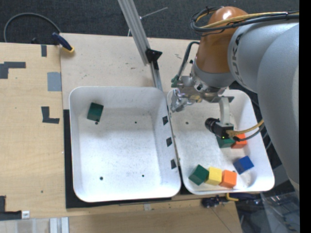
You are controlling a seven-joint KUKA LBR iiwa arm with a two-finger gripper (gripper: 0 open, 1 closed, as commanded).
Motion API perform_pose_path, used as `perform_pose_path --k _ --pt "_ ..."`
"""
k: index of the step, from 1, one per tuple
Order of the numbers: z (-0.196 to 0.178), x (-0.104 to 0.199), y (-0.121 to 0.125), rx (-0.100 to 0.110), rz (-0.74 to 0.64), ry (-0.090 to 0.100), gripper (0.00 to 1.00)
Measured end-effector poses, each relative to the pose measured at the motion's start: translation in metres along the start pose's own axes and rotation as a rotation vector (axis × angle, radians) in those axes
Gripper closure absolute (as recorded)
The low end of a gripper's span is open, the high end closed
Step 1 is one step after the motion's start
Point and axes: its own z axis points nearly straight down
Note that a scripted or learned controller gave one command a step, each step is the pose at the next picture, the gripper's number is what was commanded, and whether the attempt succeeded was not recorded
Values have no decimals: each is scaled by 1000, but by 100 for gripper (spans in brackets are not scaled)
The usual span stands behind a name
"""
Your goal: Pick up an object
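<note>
My gripper (179, 101) hangs over the upper left corner of the right bin (194, 144), just beside the wall it shares with the left bin (121, 149). My own wrist and arm fill the upper right of the frame and cover much of it from above, so I cannot tell how wide it stands or whether it has hold of anything. Along the lower edge of the right bin four blocks sit well below the gripper: a green block (198, 174), a yellow block (214, 175) touching it, an orange block (229, 178) touching the yellow, and a blue block (243, 164) just up and right of them. Higher, near the bin's right wall, an orange piece (238, 141) shows half hidden, with a green bit (224, 141) at its left; I cannot make out what either is. A dark green block (95, 111) sits alone in the upper left of the left bin. A metal rail (132, 18) slants down from the top edge to the bins' shared wall.
</note>
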Motion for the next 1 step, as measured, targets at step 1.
perform_pose_path --k 1 --pt "-8 51 25 0 0 0 100"
